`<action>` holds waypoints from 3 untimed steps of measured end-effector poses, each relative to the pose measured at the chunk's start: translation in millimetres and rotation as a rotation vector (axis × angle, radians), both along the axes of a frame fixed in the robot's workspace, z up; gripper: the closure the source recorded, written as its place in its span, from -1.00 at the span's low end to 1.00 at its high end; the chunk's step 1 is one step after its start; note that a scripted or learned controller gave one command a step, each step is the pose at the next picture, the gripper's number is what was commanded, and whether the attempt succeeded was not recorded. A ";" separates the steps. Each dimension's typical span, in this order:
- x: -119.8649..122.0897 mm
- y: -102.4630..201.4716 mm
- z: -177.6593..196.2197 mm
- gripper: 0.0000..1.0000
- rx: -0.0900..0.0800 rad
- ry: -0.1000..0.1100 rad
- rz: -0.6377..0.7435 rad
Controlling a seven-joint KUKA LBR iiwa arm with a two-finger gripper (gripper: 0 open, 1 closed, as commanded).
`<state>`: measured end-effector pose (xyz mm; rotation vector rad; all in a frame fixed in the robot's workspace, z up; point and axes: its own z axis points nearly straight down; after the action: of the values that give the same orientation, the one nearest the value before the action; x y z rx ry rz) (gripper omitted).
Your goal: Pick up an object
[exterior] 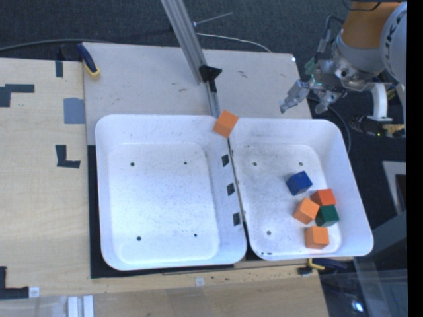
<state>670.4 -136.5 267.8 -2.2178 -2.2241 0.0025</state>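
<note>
Your tool (pixel 295 100) hangs past the right bin's (pixel 344 144) far rim; I cannot tell its state. 5 cubes: orange cube (pixel 226 123) sits cornerwise on the bins' shared rim; blue cube (pixel 299 182) lies tilted, no long axis.

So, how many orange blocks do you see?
4: one on the rims where both bins meet, and three in the right bin's near right corner.

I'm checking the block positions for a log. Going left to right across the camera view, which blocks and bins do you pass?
Left bin → orange block on the divide between the bins → blue block → green block, all ahead of the right bin's outer wall. The other orange blocks overlap in order, so I leave them out.
</note>
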 end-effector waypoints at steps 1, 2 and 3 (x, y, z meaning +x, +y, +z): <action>-44.4 34.3 44.6 -1.00 0.002 -0.003 0.001; -70.9 90.7 65.5 -1.00 0.003 -0.002 0.005; -79.7 136.6 96.4 -1.00 0.002 -0.004 0.004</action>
<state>590.7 0.0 364.3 -2.2141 -2.2299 -0.0050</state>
